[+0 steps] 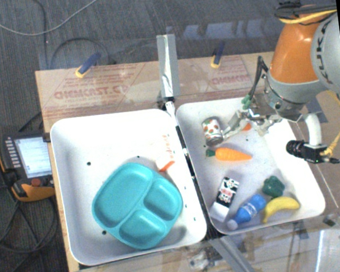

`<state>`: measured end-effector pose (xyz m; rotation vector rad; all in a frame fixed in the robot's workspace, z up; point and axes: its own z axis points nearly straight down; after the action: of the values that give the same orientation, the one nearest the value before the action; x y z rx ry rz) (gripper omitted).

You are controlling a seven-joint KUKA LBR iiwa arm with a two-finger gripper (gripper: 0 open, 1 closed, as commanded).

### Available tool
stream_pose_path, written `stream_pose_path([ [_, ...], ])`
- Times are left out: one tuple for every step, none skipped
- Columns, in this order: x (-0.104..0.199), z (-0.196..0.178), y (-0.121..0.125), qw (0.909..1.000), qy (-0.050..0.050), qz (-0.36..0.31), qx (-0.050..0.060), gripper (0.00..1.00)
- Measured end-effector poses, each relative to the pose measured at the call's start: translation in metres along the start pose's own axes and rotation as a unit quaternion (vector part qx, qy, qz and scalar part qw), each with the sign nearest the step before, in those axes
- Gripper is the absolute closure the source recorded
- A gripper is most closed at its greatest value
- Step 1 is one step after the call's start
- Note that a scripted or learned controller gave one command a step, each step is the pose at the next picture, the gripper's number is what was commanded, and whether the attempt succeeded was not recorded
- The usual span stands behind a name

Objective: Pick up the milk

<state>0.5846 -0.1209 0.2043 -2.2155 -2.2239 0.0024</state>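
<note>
Hovering gripper (243, 122) near can (212, 131), finger state unreadable; milk carton (225, 194) well apart, wrong-item grasp risk.

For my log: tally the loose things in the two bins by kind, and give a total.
Left bin:
Divided plate, teal: 1

Right bin:
Can: 1
Carrot: 1
Milk carton: 1
Blue bottle: 1
Banana: 1
Dark green item: 1

Total: 7
</note>
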Motion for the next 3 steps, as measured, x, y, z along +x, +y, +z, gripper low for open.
stream_pose_path([
  [0.022, 0.054, 0.07, 0.9964, -0.002, -0.085, 0.0, 0.0],
  [0.014, 0.115, 0.085, 0.9894, -0.002, -0.145, -0.002, 0.0],
  [-0.055, 0.049, -0.002, 0.9966, -0.001, -0.082, 0.0, 0.0],
])
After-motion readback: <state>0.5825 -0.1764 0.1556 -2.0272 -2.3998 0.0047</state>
